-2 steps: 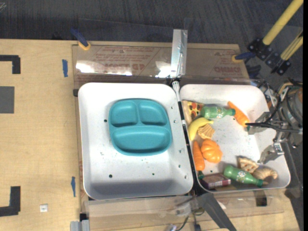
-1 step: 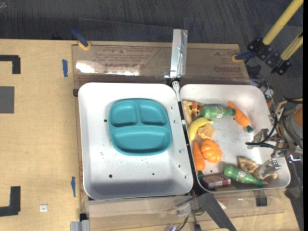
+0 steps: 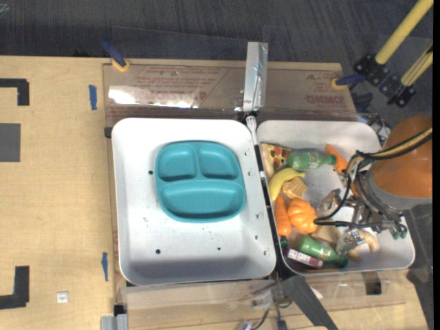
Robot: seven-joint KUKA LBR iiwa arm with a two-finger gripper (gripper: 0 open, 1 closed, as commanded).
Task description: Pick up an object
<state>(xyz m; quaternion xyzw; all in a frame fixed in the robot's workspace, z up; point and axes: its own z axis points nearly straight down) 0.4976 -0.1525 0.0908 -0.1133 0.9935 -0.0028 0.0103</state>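
Your gripper sits low in the right bin, among toy food beside a small orange pumpkin and a green bottle. You cannot tell its grasp state, as cables hide it. The left bin holds a teal divided plate.

Grey arm with a glossy orange band, black cables looping off a cluttered metal gripper.
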